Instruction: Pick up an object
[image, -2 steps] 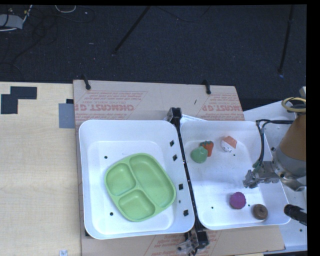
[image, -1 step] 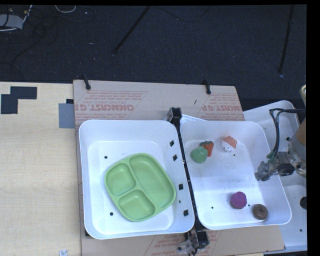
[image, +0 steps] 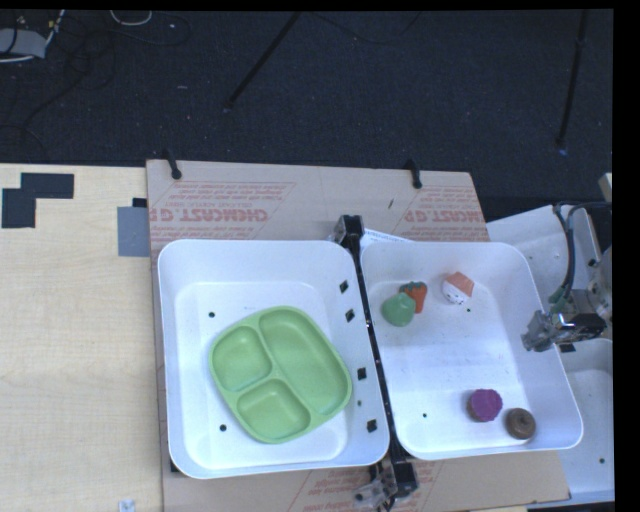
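Note:
The right bin (image: 440, 440) holds several small objects. A green round piece (image: 397, 310) lies against a red-orange piece (image: 416, 294) near the bin's far left. A white and orange piece (image: 458, 287) sits to their right. A purple ball (image: 485, 405) and a brown ring (image: 519, 424) rest near the front right corner. My gripper (image: 552, 334) hangs at the bin's right rim, apart from every object, with nothing visibly held.
The left bin (image: 190, 270) holds a green divided plate (image: 280, 373). A black divider (image: 362, 330) runs between the two bins. Cardboard (image: 300, 205) lies under both bins. Cables (image: 572, 260) run down to the wrist at the right.

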